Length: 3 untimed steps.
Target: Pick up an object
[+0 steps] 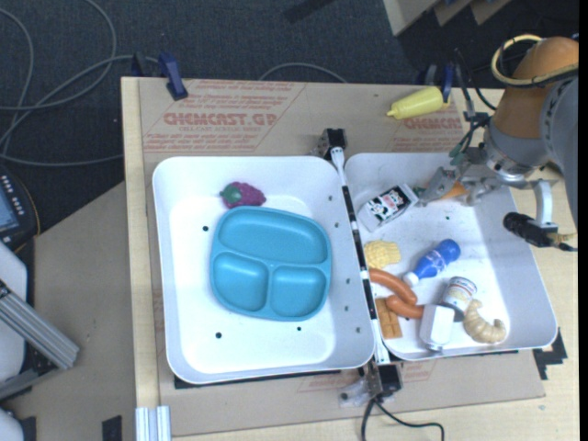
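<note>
My gripper [457, 184] hangs low over the far end of the right bin [524, 274], with the grey arm and its orange band [542, 72] behind it at the right. A small orange object [445, 192] lies right at the gripper's tip; whether it is gripped is unclear. Further into the bin lie a black-and-white carton [388, 204], a yellow corn piece [381, 252], a blue bottle [434, 260], an orange sausage [397, 291], a small jar [458, 292], a white block [438, 325] and a croissant [484, 324].
The left bin [179, 246] holds a blue divided plate [269, 263] and a purple grape bunch [243, 194]. A yellow object [418, 104] lies on the bench behind the right bin. Cables run over the floor at the back left.
</note>
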{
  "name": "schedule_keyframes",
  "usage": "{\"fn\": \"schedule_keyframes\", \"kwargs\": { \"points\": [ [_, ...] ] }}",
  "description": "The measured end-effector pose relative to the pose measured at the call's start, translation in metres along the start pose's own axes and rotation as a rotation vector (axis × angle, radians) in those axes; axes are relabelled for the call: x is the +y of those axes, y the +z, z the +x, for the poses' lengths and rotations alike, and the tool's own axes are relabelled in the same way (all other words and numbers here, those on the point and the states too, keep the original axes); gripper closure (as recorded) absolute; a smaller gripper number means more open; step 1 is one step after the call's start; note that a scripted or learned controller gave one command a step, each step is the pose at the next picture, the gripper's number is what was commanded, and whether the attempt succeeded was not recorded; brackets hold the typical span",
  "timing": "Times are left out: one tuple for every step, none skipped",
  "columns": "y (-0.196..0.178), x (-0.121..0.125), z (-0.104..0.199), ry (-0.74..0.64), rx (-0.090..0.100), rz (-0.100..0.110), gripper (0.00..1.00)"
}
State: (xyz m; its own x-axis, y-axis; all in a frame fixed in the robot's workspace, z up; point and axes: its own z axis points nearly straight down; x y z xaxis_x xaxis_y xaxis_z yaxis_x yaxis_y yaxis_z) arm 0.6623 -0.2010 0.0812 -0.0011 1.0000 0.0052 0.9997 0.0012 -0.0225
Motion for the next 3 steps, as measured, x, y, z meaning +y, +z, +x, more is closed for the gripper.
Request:
{"fn": "schedule_keyframes", "kwargs": {
  "points": [
    [-0.002,-0.06,0.015,0.003,-0.003,-0.016,0.0],
    [-0.002,0.002,0.044,0.001,-0.007,-0.01,0.0],
    [-0.002,-0.05,0.071,0.002,-0.003,-0.016,0.0]
  ]
}}
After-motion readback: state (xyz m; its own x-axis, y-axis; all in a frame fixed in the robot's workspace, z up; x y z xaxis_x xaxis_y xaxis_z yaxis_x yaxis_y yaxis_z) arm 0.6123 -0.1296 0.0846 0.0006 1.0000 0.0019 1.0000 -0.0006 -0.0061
